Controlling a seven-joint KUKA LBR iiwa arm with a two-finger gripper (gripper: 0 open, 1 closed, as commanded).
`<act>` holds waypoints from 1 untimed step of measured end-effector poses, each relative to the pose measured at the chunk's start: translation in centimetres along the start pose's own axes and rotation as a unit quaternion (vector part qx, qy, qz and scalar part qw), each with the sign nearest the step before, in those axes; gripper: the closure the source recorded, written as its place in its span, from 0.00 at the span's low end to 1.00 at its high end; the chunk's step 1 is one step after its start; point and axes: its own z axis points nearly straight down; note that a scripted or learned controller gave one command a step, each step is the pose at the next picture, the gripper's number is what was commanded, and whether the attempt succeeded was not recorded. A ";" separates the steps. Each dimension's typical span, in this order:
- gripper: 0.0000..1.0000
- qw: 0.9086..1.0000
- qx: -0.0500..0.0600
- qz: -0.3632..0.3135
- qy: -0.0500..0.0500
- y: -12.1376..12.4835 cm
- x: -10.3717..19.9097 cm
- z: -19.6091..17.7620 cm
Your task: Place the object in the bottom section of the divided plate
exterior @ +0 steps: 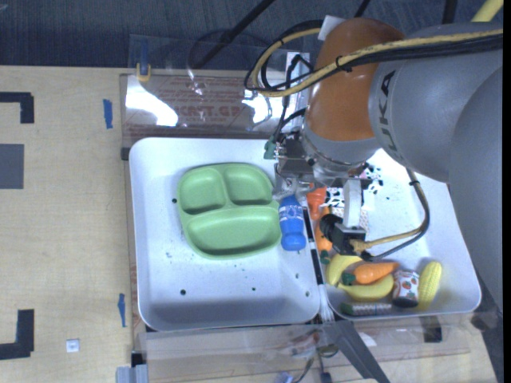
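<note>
Because my grey arm and its orange band cover the wrist, my tool (297, 183) is largely hidden, and I cannot tell its state. A small blue plastic bottle (292, 227) sits at the left white bin's (160, 294) right edge, just beside the green divided plate (227, 207), directly under my tool. Toy banana (345, 268), carrot (374, 273) and corn (430, 282) crowd the right bin, partly cut off by my arm.

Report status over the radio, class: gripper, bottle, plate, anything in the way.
Gripper low over the bins' divide, by the plate's right edge. Blue bottle just beneath it, beside the green plate, not on it. Bottom section bare. Nothing in the way.
</note>
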 end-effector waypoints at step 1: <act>0.00 1.000 0.000 0.000 0.000 0.0 0.0 0.0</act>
